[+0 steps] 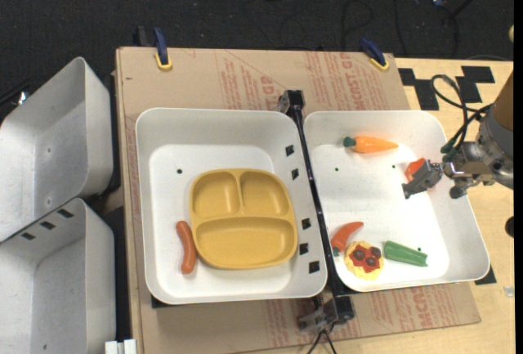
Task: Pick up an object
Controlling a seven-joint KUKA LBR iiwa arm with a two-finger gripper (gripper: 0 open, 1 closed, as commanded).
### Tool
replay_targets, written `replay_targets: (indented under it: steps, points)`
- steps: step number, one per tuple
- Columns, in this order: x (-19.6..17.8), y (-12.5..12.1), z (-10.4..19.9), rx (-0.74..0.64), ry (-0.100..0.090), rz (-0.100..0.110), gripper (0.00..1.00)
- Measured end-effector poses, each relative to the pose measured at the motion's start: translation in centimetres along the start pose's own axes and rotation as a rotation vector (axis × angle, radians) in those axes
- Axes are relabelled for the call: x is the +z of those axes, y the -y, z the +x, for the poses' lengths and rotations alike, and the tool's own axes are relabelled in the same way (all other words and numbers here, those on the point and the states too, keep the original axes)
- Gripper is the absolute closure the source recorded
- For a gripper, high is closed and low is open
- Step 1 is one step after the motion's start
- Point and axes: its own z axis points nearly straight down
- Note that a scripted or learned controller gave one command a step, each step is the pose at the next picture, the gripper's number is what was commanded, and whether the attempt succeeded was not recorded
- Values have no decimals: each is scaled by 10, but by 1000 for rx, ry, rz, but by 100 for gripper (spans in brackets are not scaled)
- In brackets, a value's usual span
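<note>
Pincer (418, 178) low over the right bin (458, 205), and we cannot tell whether it is spread or pinching; something orange-red sits at its tips. We see a toy carrot (373, 145) just up the bin, and a red chilli (346, 234), a small pizza (364, 258) and a green pod (406, 253) at the near edge. Our advice: pick one target, centre over it, descend straight, squeeze across its narrow width.

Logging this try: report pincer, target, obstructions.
Pincer low over the right bin, nothing seen between its fingers. Carrot nearest, lying apart. Nothing between them.
</note>
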Motion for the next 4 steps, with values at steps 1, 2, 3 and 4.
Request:
replay_targets:
  steps: [1,2,3,4]
  points:
    - [-5,-2,0,-3,2,-10,0]
    - [57,-8,-2,-1,1,-5,0]
    - [105,-9,-10,0,1,-5,0]
    - [165,-9,-1,-1,-1,-4,0]
